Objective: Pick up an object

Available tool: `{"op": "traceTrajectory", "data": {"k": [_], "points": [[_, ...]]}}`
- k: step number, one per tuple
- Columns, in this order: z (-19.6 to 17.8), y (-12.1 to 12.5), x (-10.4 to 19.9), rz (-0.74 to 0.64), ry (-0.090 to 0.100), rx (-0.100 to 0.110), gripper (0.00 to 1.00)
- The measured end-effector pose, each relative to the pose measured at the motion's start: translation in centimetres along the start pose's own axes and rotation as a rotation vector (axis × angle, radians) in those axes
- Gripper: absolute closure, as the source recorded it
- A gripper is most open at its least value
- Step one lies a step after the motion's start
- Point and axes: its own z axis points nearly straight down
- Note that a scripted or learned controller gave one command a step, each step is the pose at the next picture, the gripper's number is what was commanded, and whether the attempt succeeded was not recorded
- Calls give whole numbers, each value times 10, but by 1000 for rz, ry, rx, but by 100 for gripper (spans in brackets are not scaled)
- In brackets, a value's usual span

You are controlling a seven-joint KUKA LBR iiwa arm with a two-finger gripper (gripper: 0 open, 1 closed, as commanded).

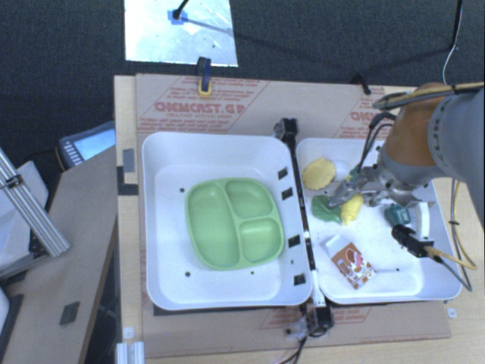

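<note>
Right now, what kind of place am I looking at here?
Probably a robotics lab's test bench for grasping trials. A robot arm reaches over two white bins: one holds a green divided tray, the other toy food and small items such as a yellow piece.

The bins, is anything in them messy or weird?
Nothing is spilled or broken. The right bin holds a loose jumble by the gripper: a yellow lump, a green piece, a small packet. The green tray sits slightly turned.
</note>
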Motion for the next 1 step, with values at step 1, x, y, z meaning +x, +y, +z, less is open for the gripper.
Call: {"op": "traceTrajectory", "data": {"k": [1], "points": [[-14,2,-1,1,-2,-8,100]]}}
